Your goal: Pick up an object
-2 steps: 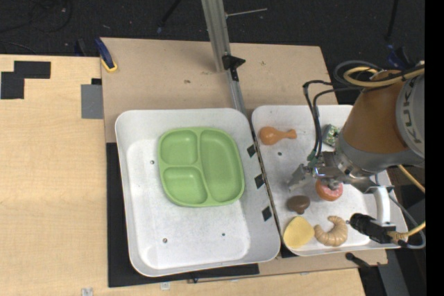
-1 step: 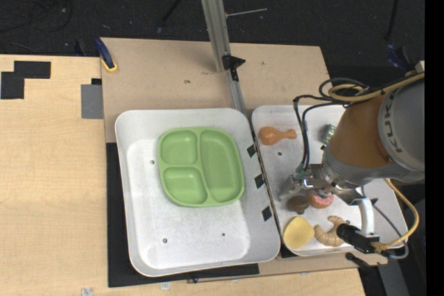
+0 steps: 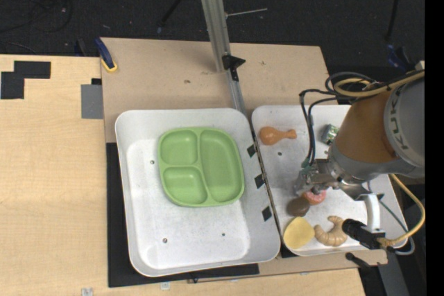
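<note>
Your arm (image 3: 388, 132): grey, orange-banded, entering from the right. Your gripper (image 3: 310, 185): pointed downward, wrist bent low.

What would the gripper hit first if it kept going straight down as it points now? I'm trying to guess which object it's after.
Most likely the pink object right under the gripper, with the brown object close beside it. How high the gripper sits above them is unclear from this slanted view.

Layout relative to the divided plate (image 3: 201, 167): it lies in the left bin (image 3: 142, 232). The right bin (image 3: 277, 118) adjoins on its right, holding a drumstick (image 3: 276, 136) farthest back, then a donut (image 3: 316, 196), potato (image 3: 298, 206), chip (image 3: 299, 233) and croissant (image 3: 331, 231) toward the front.
</note>
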Robot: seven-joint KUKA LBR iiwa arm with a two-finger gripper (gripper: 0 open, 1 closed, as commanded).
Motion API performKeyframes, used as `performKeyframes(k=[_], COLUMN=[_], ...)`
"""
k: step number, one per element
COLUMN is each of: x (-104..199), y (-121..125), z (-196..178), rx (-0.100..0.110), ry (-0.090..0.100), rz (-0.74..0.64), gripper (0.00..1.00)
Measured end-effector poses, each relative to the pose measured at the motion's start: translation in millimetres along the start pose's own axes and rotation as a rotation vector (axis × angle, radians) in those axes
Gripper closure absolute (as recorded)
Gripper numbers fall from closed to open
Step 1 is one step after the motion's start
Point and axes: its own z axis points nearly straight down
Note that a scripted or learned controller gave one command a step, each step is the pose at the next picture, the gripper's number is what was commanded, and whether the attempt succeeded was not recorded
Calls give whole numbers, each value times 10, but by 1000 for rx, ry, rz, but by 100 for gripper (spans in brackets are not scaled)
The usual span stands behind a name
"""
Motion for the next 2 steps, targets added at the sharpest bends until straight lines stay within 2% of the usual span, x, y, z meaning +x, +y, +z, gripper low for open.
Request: performKeyframes(k=[1, 2], x=[-36, -118], y=[-49, 38], z=[-607, -1158], rx=[5, 4], ry=[8, 7], rz=[-3, -7], gripper=[100, 100])
